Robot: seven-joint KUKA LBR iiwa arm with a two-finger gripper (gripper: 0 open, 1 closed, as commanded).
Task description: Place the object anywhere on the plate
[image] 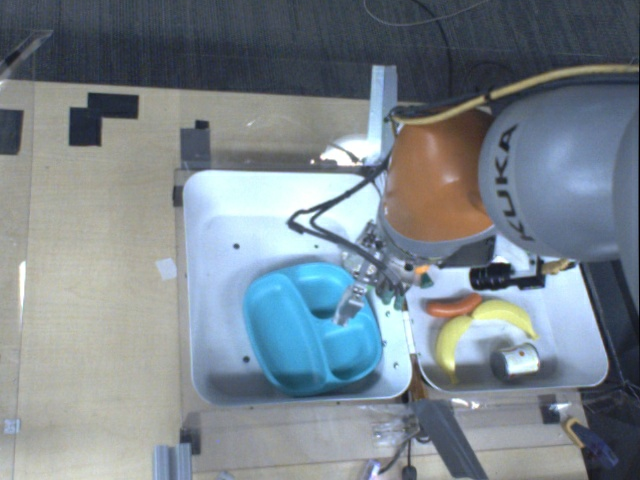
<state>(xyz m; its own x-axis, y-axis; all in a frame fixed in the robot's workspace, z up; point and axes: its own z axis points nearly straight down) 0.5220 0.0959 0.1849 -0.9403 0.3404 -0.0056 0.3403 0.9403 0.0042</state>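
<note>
In the left bin [215,268] a blue plate [305,330] is seen, divided into compartments, with nothing visible resting on it. Above its right side the gripper [352,306] is hung; whether anything is held cannot be told. Across in the right bin [590,363] a banana [480,326], an orange piece [455,305] and a can [517,361] are left lying, so placing looks not yet done.

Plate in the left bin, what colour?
Light blue plate, with divided compartments; clear in the camera view.
</note>
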